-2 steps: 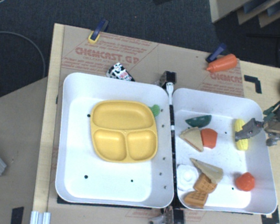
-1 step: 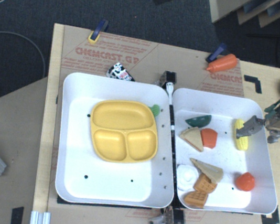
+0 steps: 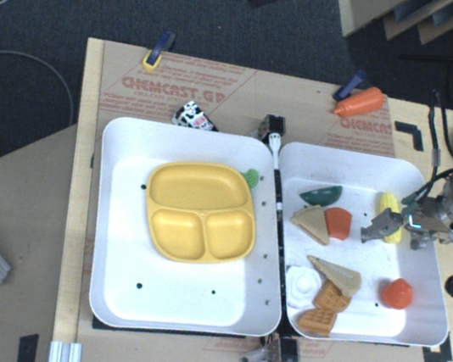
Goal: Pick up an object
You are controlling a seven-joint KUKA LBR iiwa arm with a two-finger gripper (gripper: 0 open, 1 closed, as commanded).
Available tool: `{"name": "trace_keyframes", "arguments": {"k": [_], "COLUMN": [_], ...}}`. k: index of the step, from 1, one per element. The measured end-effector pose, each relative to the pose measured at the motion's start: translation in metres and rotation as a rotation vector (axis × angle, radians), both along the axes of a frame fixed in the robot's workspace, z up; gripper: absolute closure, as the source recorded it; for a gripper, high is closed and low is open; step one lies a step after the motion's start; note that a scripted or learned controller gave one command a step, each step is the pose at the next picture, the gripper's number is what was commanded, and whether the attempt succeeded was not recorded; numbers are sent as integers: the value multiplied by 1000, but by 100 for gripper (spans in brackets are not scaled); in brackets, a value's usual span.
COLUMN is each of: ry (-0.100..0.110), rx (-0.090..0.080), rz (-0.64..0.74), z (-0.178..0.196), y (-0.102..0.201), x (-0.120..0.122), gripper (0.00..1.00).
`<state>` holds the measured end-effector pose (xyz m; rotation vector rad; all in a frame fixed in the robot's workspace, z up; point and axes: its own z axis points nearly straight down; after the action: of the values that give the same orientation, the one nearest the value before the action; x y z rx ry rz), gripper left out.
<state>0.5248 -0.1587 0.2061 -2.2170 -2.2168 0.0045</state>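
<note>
My gripper hangs over the right bin, near its right side, with the fingers open. A yellow corn-like piece lies partly under it, its lower end showing between the fingers. To the left are a red block, a tan wedge and a dark green piece. A red ball rests below the gripper. Nearer the front lie a tan triangle, a white cup and an orange waffle piece.
The left bin holds a yellow divided plate with a small green thing at its corner. Behind the bins on the bench lie an orange carrot toy and a black-and-white toy.
</note>
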Motion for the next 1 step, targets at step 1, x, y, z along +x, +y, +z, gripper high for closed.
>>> {"name": "trace_keyframes", "arguments": {"k": [1], "ry": [2], "rx": [1], "rz": [-1], "z": [-64], "y": [1], "x": [-3], "gripper": [0]}}
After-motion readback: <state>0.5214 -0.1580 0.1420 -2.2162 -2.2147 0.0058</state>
